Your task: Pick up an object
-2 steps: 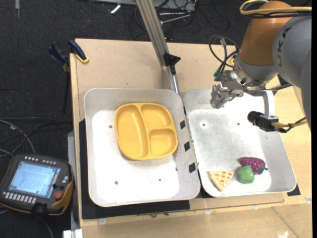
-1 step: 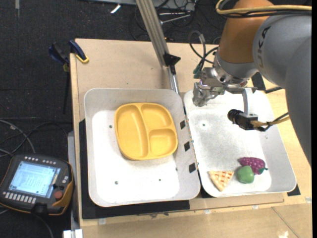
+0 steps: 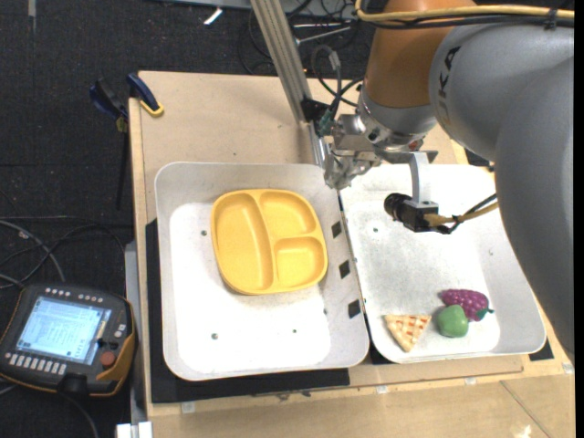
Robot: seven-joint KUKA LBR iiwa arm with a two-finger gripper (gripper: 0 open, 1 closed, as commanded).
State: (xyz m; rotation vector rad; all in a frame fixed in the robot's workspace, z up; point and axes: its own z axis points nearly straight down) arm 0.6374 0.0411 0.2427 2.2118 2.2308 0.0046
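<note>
Green and round, a small toy apple (image 3: 453, 321) lies in the near right corner of the right bin (image 3: 411, 254), touching a purple bunch of grapes (image 3: 465, 300) just behind it, with a toy pizza slice (image 3: 407, 328), tan with orange squares, just to its left. All three things lie well apart from the claw (image 3: 339, 173), which hangs at the far left corner of that same bin, over the rim where the two bins meet; nothing can be seen between its tips, and whether they are spread or pressed together cannot be told from this slant. A small black fitting on a cable (image 3: 412, 213) hangs below the wrist, over the far part of the right bin. The grey arm (image 3: 511, 71) with its orange band (image 3: 411, 44) comes in from the right and hides that bin's far right part. In the left bin (image 3: 255, 336) a yellow divided plate (image 3: 269, 240) with three compartments rests toward the far right side. Both bins stand on a pale wooden counter (image 3: 219, 117). Dark letters show on the arm beside the orange band, but they are cut off and cannot be read with any certainty. A handheld control pendant (image 3: 64, 336) with a lit screen lies on the floor at the near left, its screen text too small to read.
</note>
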